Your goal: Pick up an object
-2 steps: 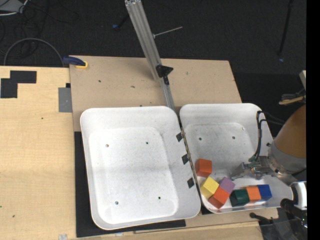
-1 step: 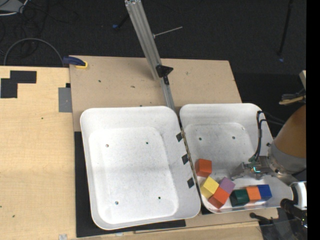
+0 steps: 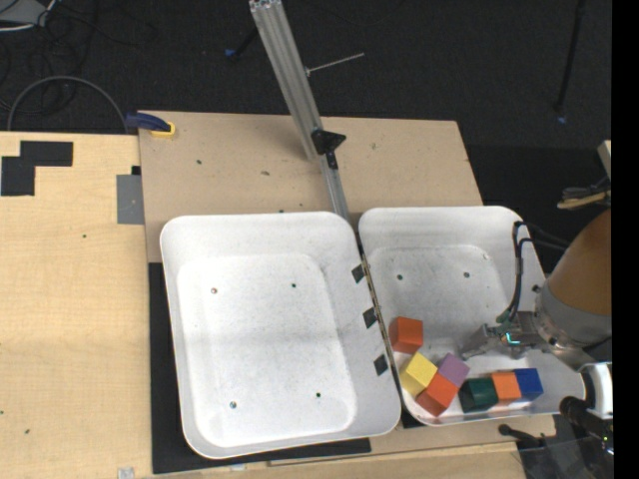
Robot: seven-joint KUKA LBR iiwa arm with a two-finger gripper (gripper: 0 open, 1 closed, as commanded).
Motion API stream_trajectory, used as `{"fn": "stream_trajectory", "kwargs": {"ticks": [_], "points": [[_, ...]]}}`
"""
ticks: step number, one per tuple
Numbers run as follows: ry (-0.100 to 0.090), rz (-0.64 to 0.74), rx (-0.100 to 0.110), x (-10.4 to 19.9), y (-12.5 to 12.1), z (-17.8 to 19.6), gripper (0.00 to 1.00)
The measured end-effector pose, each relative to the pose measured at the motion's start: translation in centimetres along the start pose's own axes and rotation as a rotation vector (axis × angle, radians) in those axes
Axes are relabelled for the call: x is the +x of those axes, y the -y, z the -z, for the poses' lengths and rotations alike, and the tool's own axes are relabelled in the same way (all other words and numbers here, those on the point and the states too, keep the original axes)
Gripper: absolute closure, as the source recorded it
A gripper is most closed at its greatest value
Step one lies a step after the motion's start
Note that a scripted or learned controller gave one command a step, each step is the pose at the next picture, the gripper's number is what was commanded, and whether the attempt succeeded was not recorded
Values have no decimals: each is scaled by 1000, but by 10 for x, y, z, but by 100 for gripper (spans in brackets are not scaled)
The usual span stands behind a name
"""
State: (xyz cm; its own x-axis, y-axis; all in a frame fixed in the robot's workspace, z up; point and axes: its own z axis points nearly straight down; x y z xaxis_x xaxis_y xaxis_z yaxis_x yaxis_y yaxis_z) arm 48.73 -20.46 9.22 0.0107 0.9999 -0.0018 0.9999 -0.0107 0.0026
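Your gripper (image 3: 477, 341) sits low in the right bin (image 3: 439, 230), jaws spread open with nothing between them. Just beside and below it the blocks cluster: orange block (image 3: 406, 333), yellow block (image 3: 420, 371), purple block (image 3: 453, 369), green block (image 3: 478, 394).

A single fixed camera is looking down at a slant from above the pale wooden bench (image 3: 300, 163), sitting far enough back that it is taking in both shallow white plastic bins (image 3: 265, 337) side by side.
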Motion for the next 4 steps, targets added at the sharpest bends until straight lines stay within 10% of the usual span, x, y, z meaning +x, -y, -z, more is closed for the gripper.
{"fn": "stream_trajectory", "kwargs": {"ticks": [4], "points": [[0,-3,0,0,0,0,0]]}}
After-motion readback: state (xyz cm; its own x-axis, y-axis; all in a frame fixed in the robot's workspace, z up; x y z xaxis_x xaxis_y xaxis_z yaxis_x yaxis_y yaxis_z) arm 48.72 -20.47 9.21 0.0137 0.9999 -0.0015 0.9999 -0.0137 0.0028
